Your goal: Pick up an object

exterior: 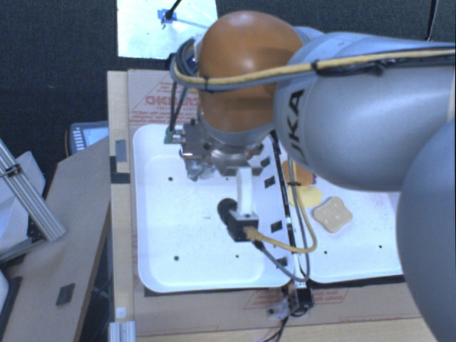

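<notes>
My gripper hangs low over the back part of the left white bin, under the big orange wrist band, which hides most of it. In the right bin a tan, square, biscuit-like piece lies near the bin's left side. Just behind it sits a yellow and orange thing, partly covered by the arm. Both lie to the right of the gripper, across the divide between the bins.
The grey arm spans the upper right and covers much of the right bin. Brown cardboard lies under the bins at the back. A wooden bench edge and an aluminium rail stand to the left.
</notes>
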